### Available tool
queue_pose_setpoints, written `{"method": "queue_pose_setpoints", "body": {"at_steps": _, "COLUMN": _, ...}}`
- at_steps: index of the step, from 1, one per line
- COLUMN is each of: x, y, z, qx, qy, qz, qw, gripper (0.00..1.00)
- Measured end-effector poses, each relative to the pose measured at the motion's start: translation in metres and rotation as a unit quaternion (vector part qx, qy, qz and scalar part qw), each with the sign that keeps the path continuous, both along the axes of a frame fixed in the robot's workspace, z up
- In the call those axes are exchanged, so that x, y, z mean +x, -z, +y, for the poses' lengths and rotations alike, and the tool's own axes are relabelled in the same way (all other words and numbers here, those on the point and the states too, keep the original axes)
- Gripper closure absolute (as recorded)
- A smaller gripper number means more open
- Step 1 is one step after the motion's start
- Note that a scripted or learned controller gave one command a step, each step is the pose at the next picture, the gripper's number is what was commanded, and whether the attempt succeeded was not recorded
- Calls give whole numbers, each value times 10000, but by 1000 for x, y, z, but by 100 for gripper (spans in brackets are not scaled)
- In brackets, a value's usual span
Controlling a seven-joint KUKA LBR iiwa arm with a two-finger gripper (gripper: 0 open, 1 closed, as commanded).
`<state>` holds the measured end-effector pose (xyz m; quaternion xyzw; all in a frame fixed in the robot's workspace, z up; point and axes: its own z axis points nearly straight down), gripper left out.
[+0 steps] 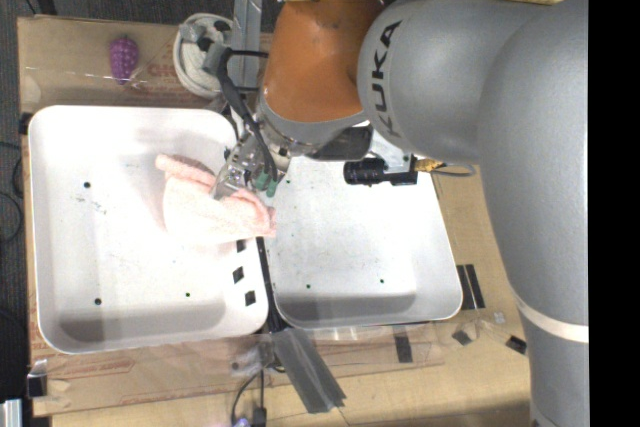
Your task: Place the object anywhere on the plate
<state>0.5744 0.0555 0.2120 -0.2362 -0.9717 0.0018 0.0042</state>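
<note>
A pale pink plate (205,205) lies in the left bin (70,215), close to the bin's right wall, and looks slightly tilted. My gripper (236,177) hangs over the plate's upper right edge, under the orange band of the arm (310,55). The arm's bulk hides much of what is under the wrist. A small green bit (266,183) shows just right of the gripper. I cannot tell whether it is a held object or part of the tool.
The right bin (360,245) sits next to the left one, its far half covered by the arm. A purple object (123,58) and a white round coil (198,50) rest on the bench behind the left bin.
</note>
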Motion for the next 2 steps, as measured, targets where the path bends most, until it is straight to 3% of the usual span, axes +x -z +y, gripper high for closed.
{"method": "queue_pose_setpoints", "body": {"at_steps": 1, "x": -12, "y": 0, "z": 58, "qx": 15, "qy": -2001, "qz": 8, "qw": 9798, "gripper": 100}}
{"method": "queue_pose_setpoints", "body": {"at_steps": 2, "x": -23, "y": -11, "z": 105, "qx": 16, "qy": -2404, "qz": -12, "qw": 9707, "gripper": 100}}
